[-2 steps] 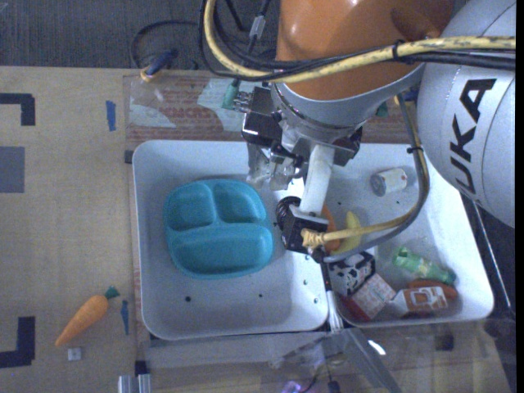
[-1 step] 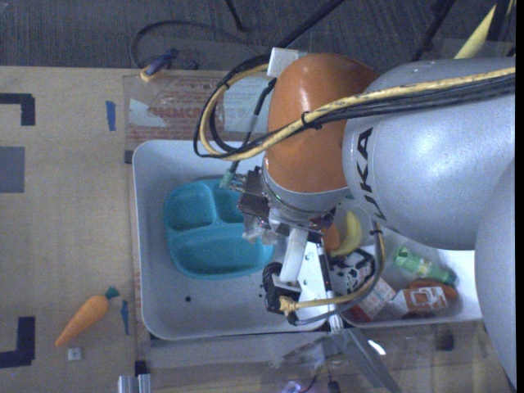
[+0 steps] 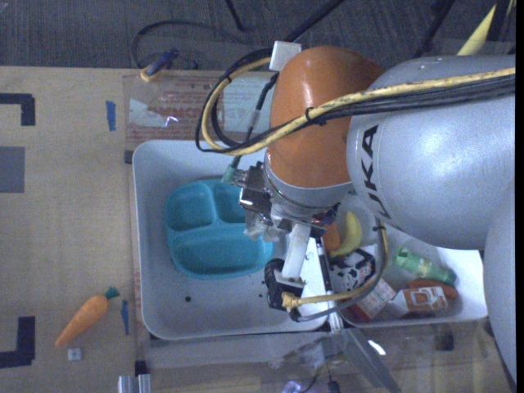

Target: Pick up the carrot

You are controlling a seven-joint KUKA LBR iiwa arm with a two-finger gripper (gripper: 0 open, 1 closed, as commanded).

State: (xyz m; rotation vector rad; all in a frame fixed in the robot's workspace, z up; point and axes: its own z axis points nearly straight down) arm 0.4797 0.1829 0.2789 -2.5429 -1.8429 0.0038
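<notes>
Carrot (image 3: 82, 318) lies on the tan bench (image 3: 65, 219), outside both bins, just beyond the left bin's (image 3: 147, 244) near-left corner. It is orange with a green tip and rests at a slant, touching nothing.

The only writing that reads is on the grey arm (image 3: 434, 154): the dark letters "KU", with the rest cut off behind the orange band. Labels on the packets in the right bin (image 3: 468, 262) are too blurred to read.

The left bin holds a teal divided tray (image 3: 205, 229) with three compartments, nothing visible in them. The right bin holds a yellow-green banana (image 3: 351, 232), a green bottle (image 3: 422, 265), an orange-red carton (image 3: 426, 296) and a black-and-white patterned item (image 3: 354, 273), all packed close together.

The gripper (image 3: 266, 219) hangs over the tray's right edge, well apart from the carrot. Whether it is wide or narrow cannot be told, as the wrist covers it.
</notes>
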